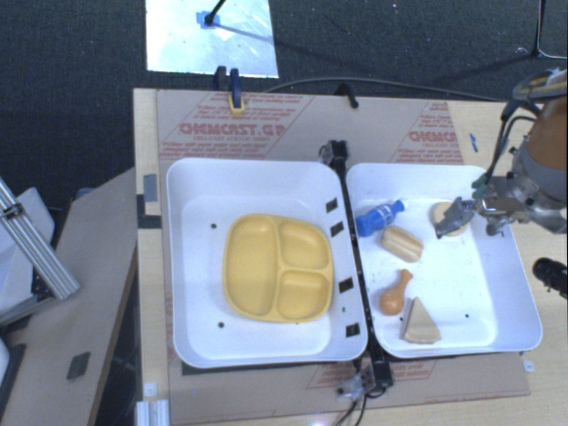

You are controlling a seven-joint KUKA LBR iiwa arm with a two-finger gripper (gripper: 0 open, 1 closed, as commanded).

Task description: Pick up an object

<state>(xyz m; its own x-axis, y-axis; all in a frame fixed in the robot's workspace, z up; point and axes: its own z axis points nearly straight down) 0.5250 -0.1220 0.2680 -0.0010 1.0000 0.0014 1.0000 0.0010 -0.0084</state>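
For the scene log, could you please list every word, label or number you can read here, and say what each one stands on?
"CHEMCAST GP": red print on the brown protective sheet behind the left bin.
The same red print on the sheet behind the right bin, at: slanted and blurred, not fully readable.
Blue bottle: no label can be made out.

5 objects are seen in the right bin: blue bottle lying tilted, tan bread roll, orange gourd-shaped piece, beige wedge, pale round disc partly hidden.
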